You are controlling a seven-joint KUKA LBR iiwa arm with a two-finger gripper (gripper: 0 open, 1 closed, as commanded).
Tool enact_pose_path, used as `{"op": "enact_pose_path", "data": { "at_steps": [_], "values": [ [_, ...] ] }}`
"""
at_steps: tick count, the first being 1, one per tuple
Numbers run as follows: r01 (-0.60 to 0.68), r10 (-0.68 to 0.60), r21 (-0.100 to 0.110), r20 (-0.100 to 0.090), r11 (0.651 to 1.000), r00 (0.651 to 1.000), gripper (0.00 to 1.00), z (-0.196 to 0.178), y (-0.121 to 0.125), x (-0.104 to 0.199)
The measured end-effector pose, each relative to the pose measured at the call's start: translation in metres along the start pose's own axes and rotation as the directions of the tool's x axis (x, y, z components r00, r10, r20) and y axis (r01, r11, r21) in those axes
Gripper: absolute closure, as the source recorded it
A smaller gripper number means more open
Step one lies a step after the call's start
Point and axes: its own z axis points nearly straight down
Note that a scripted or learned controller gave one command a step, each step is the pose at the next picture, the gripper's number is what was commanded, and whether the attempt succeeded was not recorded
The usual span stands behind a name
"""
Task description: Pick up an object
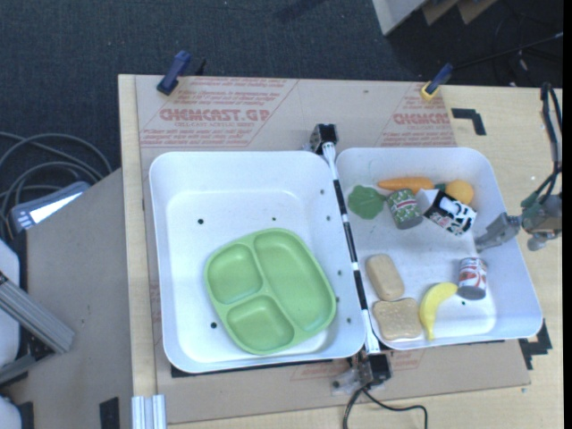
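Toy food is lying in the right bin (500, 172); the gripper (497, 232) is sitting at that bin's right rim.
A glossy yellow banana (435, 305), a spongy toast slice (398, 319), an oval bread roll (385, 276) and a small can (472, 277) are crowding the near edge, while a carrot (405, 184) and a green leaf (365, 202) are lying along the far edge. The left bin (179, 181) is carrying a smooth green divided plate (269, 290). Whether the grey fingers are parted or holding anything, I cannot tell.

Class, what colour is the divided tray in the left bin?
Light green, seen in the camera view: the divided tray.
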Motion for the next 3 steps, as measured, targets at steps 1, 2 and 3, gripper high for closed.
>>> {"op": "enact_pose_path", "data": {
  "at_steps": [1, 2, 3],
  "values": [
    [0.001, -0.001, 0.0, 0.0, 1.0, 1.0, 0.0, 0.098, 0.077, 0.024],
    [0.002, -0.002, -0.001, -0.004, 1.0, 1.0, 0.0, 0.147, 0.027, -0.012],
    [0.001, -0.001, 0.0, -0.005, 1.0, 1.0, 0.0, 0.153, -0.008, -0.012]
  ]
}}
